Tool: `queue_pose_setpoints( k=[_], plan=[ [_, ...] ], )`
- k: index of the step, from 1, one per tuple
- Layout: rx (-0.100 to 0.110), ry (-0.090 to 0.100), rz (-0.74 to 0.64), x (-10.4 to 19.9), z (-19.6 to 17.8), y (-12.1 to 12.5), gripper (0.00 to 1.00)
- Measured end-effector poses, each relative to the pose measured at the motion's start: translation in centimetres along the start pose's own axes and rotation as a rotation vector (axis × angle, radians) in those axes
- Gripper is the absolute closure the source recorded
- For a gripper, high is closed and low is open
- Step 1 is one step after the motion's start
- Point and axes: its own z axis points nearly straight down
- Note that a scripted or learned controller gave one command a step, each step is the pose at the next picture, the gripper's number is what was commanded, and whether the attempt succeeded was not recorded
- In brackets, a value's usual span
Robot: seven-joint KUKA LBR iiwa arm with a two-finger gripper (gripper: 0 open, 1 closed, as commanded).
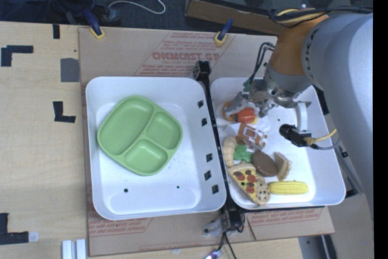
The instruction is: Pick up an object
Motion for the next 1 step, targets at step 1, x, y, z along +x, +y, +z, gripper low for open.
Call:
queue_pose_setpoints(
  k=[1],
  plan=[
    [-0.011,-0.004,0.002,-0.33,-1.76,0.26,1.0]
  ],
)
